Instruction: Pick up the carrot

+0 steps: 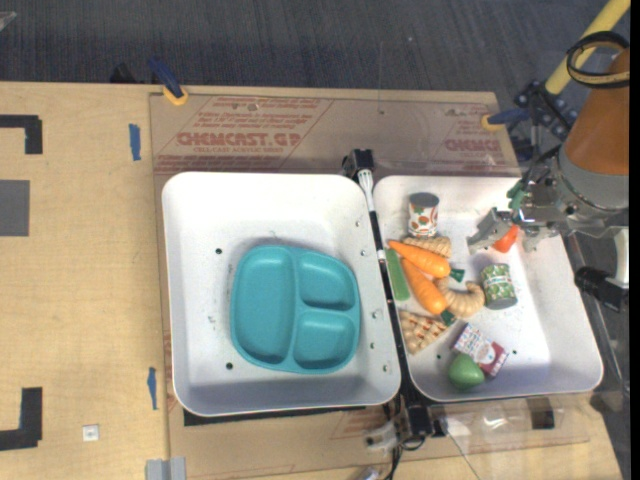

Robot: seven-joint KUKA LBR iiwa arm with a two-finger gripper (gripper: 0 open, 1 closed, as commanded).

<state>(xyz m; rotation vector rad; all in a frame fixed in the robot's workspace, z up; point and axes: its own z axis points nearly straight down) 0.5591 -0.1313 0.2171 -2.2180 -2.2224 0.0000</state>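
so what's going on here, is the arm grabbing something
Not yet. The arm's gripper hangs over the upper right part of the right bin, which holds a pile of toy food. Two carrots lie near that bin's left side, apart from the gripper, with nothing lifted. The left bin holds a teal divided plate.
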